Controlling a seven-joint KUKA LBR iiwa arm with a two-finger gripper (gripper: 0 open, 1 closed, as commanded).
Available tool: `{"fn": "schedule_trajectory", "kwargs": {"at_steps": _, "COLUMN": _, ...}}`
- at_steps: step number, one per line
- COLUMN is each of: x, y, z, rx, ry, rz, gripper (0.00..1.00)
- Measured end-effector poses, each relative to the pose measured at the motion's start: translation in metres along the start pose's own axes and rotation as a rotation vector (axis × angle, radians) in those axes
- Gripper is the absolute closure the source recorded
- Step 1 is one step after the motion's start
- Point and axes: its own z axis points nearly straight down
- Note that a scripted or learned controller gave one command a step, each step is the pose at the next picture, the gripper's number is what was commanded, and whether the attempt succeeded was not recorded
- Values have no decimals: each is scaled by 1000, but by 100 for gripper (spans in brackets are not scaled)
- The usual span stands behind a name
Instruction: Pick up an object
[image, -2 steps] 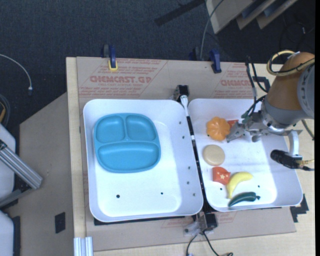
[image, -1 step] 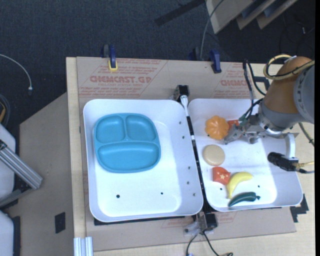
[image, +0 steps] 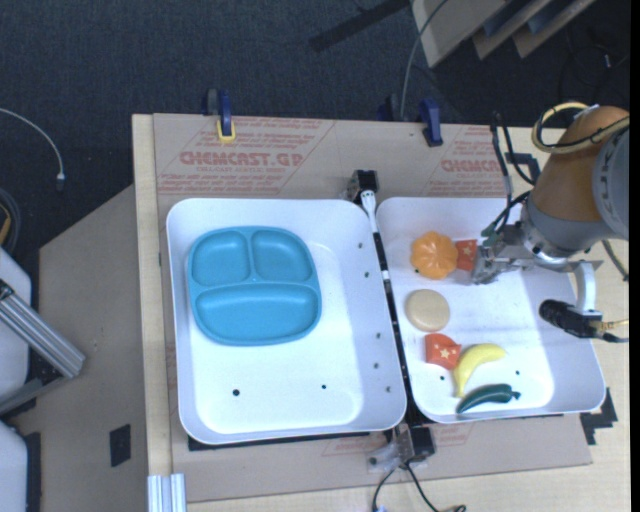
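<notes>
**Operator:** My hand (image: 487, 262) sits low in the right bin (image: 560, 395), at three o'clock from the orange (image: 434, 254), right over a red item (image: 466, 254) touching that orange.

**Observer:** Closed on it?

**Operator:** I cannot tell whether the hand is apart or together. The rest cluster toward six: beige disc (image: 428, 309), strawberry (image: 441, 350), banana (image: 477, 361), green pepper (image: 487, 397). The blue divided plate (image: 255, 286) lies alone in the left bin (image: 290, 400), likely kept apart as a drop spot.

A blue divided plate (image: 255, 286) lies in the left white bin (image: 290, 405) on the cardboard-topped bench (image: 300, 150).
</notes>
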Motion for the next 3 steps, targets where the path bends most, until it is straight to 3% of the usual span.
{"fn": "schedule_trajectory", "kwargs": {"at_steps": 3, "x": -14, "y": 11, "z": -170, "rx": -8, "ry": -3, "rz": -1, "gripper": 100}}
